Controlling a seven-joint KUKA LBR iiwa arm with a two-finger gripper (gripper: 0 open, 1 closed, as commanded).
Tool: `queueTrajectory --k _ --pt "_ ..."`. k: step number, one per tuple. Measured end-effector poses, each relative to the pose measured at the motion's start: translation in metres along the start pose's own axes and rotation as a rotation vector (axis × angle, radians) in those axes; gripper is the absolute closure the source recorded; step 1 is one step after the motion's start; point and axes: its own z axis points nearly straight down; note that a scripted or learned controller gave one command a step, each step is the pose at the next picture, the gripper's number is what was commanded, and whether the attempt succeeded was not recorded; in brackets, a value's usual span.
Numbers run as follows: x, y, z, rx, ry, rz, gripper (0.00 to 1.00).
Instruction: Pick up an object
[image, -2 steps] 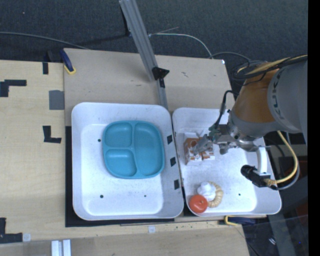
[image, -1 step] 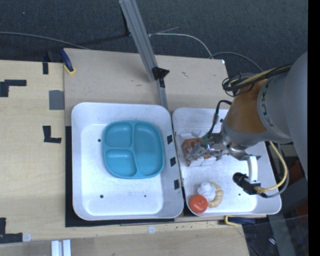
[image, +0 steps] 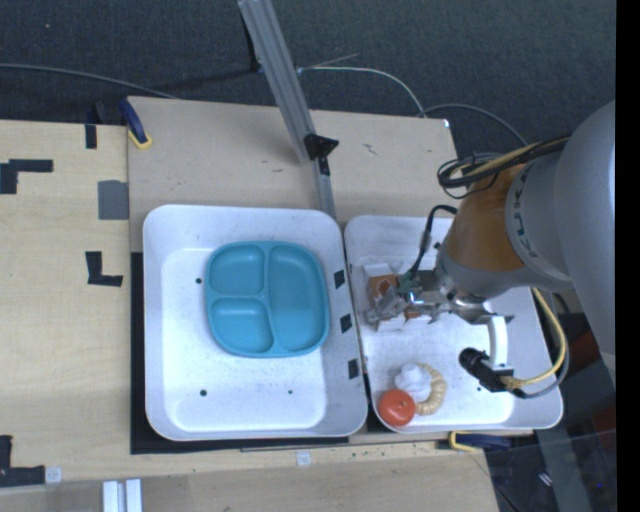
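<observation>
Landmark is the right white bin. The arm, grey with its orange band, comes in over the bin's right and upper part, and the gripper sits low over the bin's upper-left area, close to the wall shared with the left white bin. A small brown and white object lies right at the gripper tip, in that same upper-left corner area; can't tell if the fingers are spread or closed, or if they grip it, since the wrist hardware and blur hide the tips. Near the bin's lower-left corner: an orange-red round object touching a white lump, with a tan curved piece wrapping the lump's right side. A black cable plug hangs over the bin's lower-right part. Left of the landmark bin, across the shared wall, the other bin holds a blue divided plate with three compartments, lying flat, well apart from the gripper.
</observation>
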Motion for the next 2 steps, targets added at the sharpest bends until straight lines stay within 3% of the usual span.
queueTrajectory --k 1,2 --pt "0.001 0.000 -0.010 -0.001 0.000 -0.001 1.00" --pt "-0.004 -0.002 -0.053 0.003 -0.002 0.001 1.00"
